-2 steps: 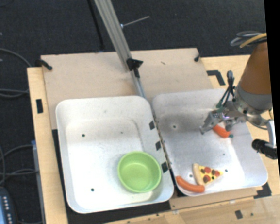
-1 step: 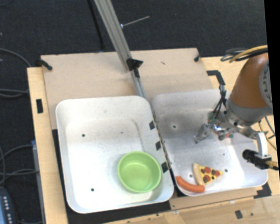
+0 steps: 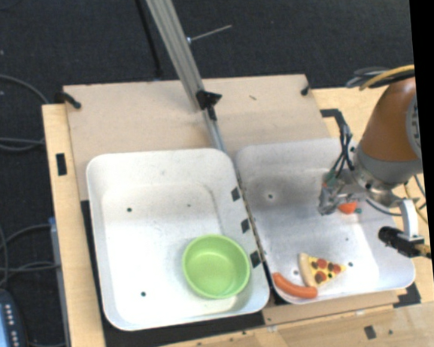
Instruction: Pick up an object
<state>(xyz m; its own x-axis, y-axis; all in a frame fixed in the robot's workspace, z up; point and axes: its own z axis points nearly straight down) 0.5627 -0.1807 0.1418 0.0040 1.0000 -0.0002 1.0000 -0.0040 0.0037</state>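
Tool [image 3: 334,200] hangs over the right bin [image 3: 277,173] beside a small orange object [image 3: 348,208]; its spread is unreadable.

My gripper [image 3: 333,202]: over right bin [image 3: 277,173], beside small orange object [image 3: 347,208] | green bowl [image 3: 216,265]: left bin [image 3: 127,186] | pizza slice [image 3: 318,268], sausage [image 3: 294,286]: right bin

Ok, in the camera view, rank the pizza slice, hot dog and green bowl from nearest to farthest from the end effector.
From the end effector, over the right bin:
1. Pizza slice, right bin, front.
2. Hot dog, right bin's front left corner.
3. Green bowl, left bin.
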